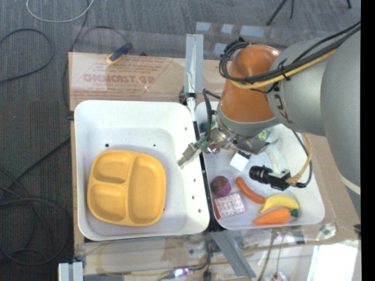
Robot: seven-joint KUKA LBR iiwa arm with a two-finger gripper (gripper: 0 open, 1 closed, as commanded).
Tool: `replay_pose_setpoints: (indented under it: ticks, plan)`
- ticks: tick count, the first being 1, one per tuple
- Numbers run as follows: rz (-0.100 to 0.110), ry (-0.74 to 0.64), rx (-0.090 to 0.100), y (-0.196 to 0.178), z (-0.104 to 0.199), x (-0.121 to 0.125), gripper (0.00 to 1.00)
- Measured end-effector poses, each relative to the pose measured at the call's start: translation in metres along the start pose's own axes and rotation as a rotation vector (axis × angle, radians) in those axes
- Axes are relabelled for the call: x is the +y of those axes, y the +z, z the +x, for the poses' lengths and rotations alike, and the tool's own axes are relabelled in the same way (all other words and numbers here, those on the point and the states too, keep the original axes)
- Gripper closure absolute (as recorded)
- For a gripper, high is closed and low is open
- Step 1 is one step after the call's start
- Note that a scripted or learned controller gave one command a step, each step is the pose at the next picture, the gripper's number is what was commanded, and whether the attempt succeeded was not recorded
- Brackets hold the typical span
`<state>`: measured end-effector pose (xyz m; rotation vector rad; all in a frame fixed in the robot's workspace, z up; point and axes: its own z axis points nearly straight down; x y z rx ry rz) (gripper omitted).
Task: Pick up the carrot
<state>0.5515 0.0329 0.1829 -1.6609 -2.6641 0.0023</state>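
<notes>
The carrot (272, 217), orange with a green stub at its right end, lies at the front of the right bin (313, 201), just below a yellow banana (280, 202). My gripper (190, 154) hangs over the rim between the two bins, pointing down and to the left, well to the upper left of the carrot. Nothing shows in its grasp. The orange wrist band (249, 89) and grey arm cover the back of the right bin.
A yellow divided plate (126, 187) lies in the left bin (117, 119). Near the carrot in the right bin are a red sausage-like piece (250, 190), a dark purple round item (221, 185) and a pink checked packet (228, 205). A black cable plug (269, 175) hangs over that bin.
</notes>
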Motion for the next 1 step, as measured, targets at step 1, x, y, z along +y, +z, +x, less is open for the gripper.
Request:
replay_pose_setpoints:
  ticks: [1]
  plan:
    - [0.0,0.063,-0.02,0.028,0.018,0.0129,0.0]
